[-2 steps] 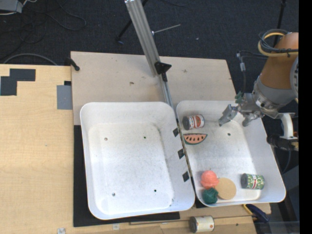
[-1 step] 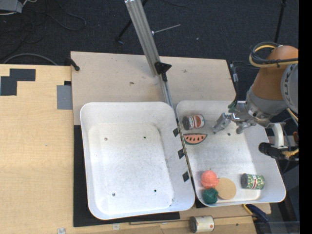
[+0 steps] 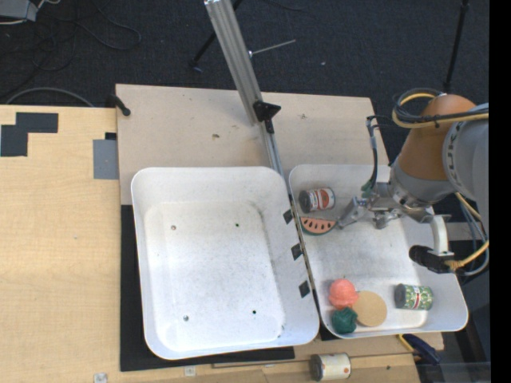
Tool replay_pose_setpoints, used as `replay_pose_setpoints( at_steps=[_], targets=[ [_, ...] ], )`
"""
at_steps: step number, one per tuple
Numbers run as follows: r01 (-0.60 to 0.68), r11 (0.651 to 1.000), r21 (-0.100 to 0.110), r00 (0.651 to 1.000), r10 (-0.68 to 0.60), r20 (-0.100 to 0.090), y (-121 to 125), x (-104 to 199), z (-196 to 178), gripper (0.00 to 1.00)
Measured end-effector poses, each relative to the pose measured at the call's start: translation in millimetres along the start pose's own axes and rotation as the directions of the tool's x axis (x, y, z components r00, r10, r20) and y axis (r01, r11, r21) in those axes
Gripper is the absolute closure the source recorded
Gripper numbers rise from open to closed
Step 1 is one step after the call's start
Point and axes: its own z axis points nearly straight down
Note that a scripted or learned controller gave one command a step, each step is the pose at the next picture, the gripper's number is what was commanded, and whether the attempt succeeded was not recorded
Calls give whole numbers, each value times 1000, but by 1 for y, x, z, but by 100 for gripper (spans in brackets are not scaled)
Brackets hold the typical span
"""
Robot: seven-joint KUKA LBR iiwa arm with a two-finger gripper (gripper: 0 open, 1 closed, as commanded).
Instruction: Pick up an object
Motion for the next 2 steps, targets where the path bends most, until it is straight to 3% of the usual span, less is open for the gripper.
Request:
replay_pose_setpoints(
  at_steps=[1, 2],
  targets=[
    [-3, 1000, 0, 1000, 3, 0, 0, -1, -11, 100],
    [-6, 1000, -4, 1000, 6, 1, -3, -3, -54, 100]
  ],
)
